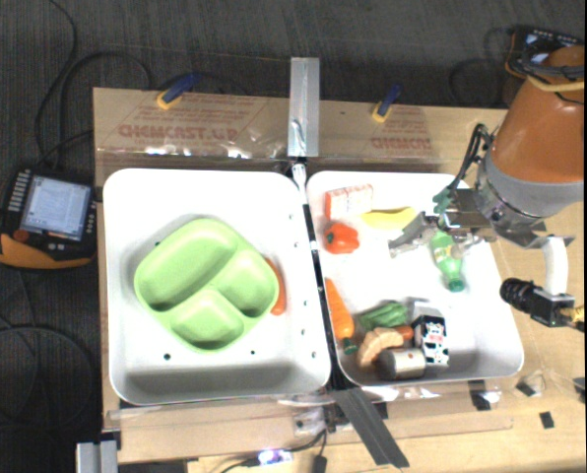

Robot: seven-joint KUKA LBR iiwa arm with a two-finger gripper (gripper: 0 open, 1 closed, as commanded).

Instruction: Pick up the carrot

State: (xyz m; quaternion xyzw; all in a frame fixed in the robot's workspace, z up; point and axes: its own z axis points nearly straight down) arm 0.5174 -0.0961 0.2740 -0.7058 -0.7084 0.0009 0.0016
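The carrot (339,311) is a slim orange piece lying along the left wall of the right bin (500,348), its tip pointing to the back. My gripper (405,237) hovers over the middle of that bin, up and to the right of the carrot and well apart from it. Its grey fingers (417,225) point left and stand open with nothing between them.
Near the carrot lie a red-orange pepper (340,236), green leaves (383,315), a tan shrimp-like toy (376,344), a can (404,364) and a cow-print carton (432,339). A banana (387,217), a box (348,200) and a green bottle (450,262) lie further back. The left bin holds a green divided plate (205,279).
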